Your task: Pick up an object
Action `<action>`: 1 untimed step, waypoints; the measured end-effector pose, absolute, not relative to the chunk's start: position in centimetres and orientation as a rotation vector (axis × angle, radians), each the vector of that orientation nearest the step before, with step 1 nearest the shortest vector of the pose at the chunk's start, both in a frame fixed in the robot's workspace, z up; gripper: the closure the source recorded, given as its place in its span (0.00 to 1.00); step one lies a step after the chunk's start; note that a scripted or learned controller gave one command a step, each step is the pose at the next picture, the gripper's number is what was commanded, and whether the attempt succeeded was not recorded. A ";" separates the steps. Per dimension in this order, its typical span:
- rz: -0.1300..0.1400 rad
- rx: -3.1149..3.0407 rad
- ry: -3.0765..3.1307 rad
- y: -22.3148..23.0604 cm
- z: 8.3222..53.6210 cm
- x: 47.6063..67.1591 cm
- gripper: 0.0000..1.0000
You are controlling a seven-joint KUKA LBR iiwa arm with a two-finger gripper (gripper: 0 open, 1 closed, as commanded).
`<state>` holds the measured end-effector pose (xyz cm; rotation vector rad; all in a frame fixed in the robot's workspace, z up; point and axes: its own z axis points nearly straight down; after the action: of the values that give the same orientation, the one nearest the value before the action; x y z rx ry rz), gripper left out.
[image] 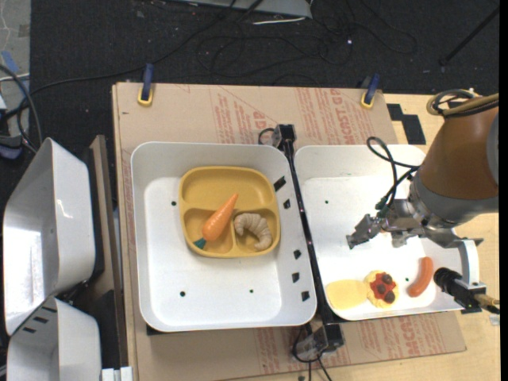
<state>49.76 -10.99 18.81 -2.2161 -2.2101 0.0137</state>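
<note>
while the gripper hangs over the middle of the right bin, the work looks to be at the approach step: nothing sits between its fingers, and whether they are apart or together i cannot tell from this slanted view, since the dark tool blurs into one shape.

the likeliest target in that bin is the sausage, lying near the front right corner, just beside a flat yellow piece with a berry-topped tart at its right end. the sausage's long axis runs on a slant, its upper end pointing up and to the right in the camera view, its lower end toward the front rim. it lies apart from the gripper, down and to the right of it, partly under the arm's reach.

the next move, as i judge it, calls for a shift toward that corner, a turn of the wrist so the fingers close across the sausage's narrow width, then a descent. the bin wall close by leaves little room.

the left bin holds a yellow divided plate with a carrot and a pale pastry.
</note>
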 end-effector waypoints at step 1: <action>0.001 -2.220 -2.222 -11.0 19.5 50.1 0.00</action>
<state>50.08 -10.97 19.45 -2.2205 -2.2216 0.0006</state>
